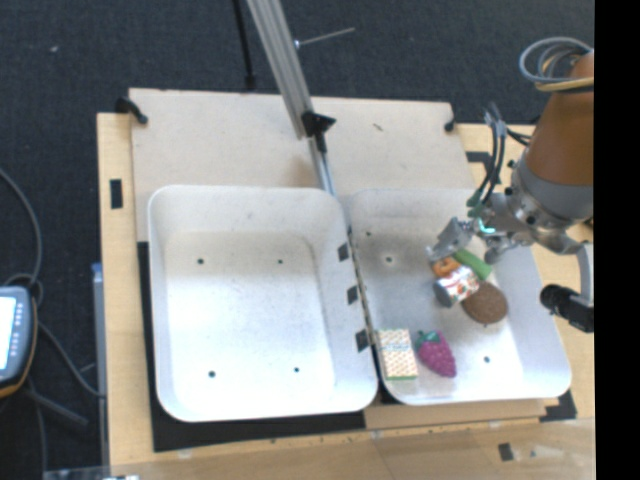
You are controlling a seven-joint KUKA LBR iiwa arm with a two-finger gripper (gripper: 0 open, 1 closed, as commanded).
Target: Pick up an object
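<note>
My gripper point(478, 244) hangs over the right bin point(530, 368), near its far right part, with its fingers spread open and nothing between them. Just below it lies an orange toy with a green stalk point(462, 264). A white and red object point(455, 287) touches that toy. A brown round object point(486, 306) sits beside them on the right. Near the bin's front edge lie a purple grape bunch point(436, 354) and a small yellow-green box point(398, 354).
The left bin point(250, 298) sits beside the right one, parted from it by a shared rim point(355, 288). A slanted metal pole point(285, 58) rises behind the bins. A black knob point(565, 306) sticks out at the right bin's edge.
</note>
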